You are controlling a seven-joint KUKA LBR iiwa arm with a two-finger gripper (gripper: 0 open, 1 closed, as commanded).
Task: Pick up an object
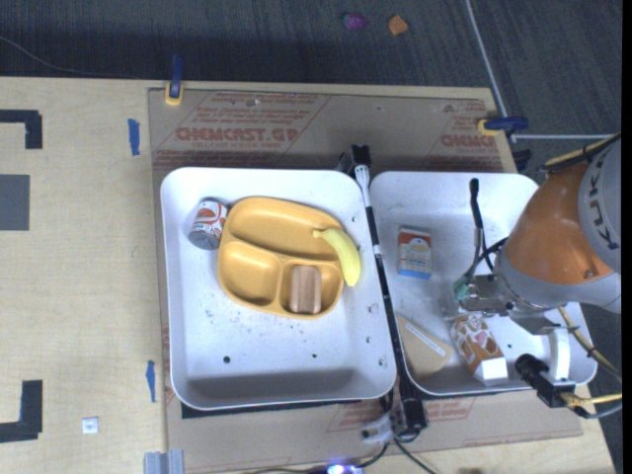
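Arm (568,235) bent low over right bin (434,191), tool (476,309) near packet (477,346).

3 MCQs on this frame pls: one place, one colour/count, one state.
1. Where does the banana lie?
A. on the yellow tray
B. in the right bin
C. on the floor

2. What colour is the divided tray?
A. blue
B. yellow
C. green

3. How does the soda can lie?
A. upright in the tray
B. on its side by the tray
C. crushed under the arm

Answers:
1 A, it rests across the tray's right edge in the left bin.
2 B, plainly yellow.
3 B, it lies sideways at the tray's upper left.
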